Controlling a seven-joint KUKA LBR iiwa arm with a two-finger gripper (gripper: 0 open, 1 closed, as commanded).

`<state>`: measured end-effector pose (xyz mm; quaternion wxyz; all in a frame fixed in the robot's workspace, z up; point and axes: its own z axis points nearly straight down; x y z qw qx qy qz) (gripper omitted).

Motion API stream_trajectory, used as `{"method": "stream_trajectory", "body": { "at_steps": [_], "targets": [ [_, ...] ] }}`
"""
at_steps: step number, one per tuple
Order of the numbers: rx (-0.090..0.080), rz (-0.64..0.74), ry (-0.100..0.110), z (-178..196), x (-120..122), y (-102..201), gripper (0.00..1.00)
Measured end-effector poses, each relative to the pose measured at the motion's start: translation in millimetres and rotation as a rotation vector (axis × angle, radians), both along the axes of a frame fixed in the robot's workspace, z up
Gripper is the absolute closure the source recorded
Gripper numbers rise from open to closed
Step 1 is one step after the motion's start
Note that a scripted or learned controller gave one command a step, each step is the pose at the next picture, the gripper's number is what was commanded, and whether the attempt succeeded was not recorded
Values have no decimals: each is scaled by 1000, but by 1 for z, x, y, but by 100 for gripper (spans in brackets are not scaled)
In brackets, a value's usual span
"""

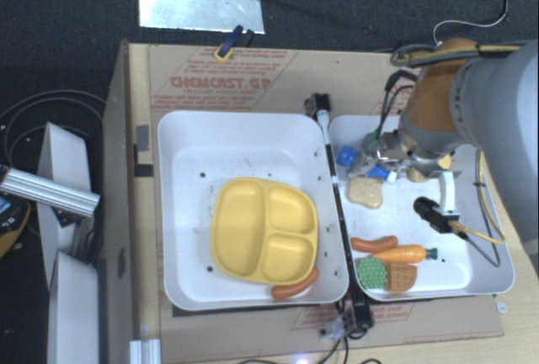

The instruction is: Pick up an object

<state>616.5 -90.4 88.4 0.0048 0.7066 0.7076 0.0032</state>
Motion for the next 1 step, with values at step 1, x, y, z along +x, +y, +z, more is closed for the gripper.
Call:
{"method": "stream_trajectory", "body": {
  "at_steps": [1],
  "targets": [
    [1, 0, -1, 0, -25, 3, 0]
  ]
}}
